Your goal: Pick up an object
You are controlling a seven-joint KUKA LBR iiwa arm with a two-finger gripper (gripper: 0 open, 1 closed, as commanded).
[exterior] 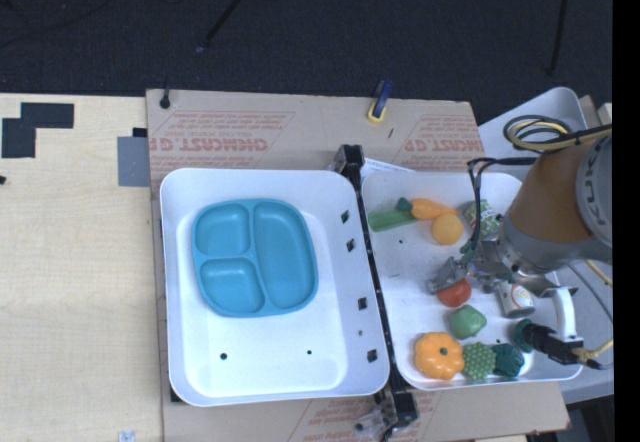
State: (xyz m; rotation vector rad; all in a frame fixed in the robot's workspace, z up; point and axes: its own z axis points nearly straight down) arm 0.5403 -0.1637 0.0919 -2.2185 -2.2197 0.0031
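Note:
My gripper [462, 273] is low in the right bin [400, 270], under the orange-banded wrist [548, 202]. It hovers just above and touching the edge of a small red tomato-like toy [455, 294]. A yellow lemon [447, 228] and an orange carrot [429, 207] lie just behind it. A green cucumber-like piece [388, 219] sits toward the bin's left wall. In front of the gripper lie a green round toy [466, 321], an orange pumpkin [439, 355] and a bumpy green piece [480, 361].
The left bin [200, 350] holds a blue divided plate [254, 257]. A black divider rail [362, 260] separates the bins. A teal piece [508, 360] and a dark green item [530, 335] lie at the right bin's front corner. Cables [535, 131] hang behind the arm.

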